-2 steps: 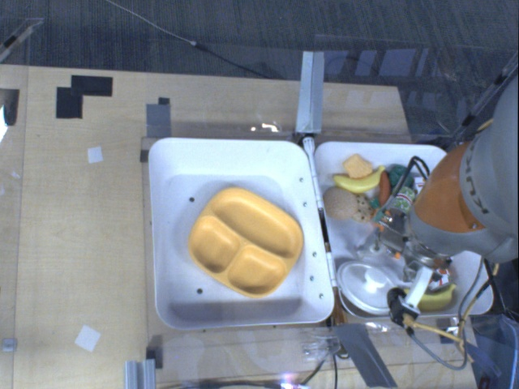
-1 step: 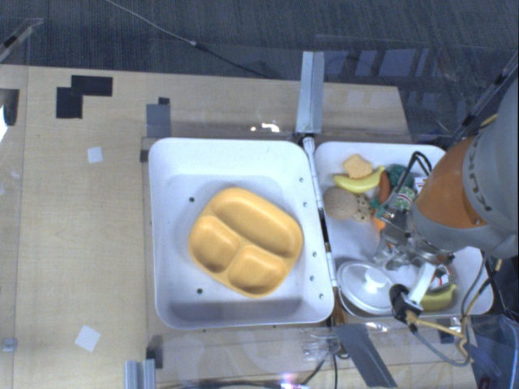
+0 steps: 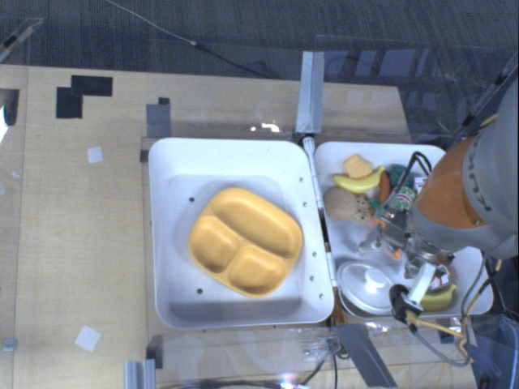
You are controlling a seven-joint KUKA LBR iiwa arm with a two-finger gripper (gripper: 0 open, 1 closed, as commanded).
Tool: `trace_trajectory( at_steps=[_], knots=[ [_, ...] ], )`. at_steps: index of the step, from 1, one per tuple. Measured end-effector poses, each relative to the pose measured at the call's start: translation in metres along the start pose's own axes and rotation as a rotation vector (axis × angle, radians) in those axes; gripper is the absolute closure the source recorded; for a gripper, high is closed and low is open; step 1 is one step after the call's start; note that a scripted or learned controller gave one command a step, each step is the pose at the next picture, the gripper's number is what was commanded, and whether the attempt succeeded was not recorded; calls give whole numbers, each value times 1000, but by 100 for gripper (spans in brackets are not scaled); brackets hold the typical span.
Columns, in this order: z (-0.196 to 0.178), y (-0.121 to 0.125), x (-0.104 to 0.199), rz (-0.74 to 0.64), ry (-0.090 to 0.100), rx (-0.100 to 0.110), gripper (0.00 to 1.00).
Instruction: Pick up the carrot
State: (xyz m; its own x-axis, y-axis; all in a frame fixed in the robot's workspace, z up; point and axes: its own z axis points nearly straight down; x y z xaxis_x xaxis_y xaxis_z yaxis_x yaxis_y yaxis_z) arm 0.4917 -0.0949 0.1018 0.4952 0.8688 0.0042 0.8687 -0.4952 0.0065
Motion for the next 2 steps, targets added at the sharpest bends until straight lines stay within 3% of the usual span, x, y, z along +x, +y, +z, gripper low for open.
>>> trace_trajectory(
  at_steps=[1, 2],
  knots=[
    [-10, 1, 2, -8, 2, -2, 100],
    [-83, -30, 47, 287, -1, 3, 100]
  ],
)
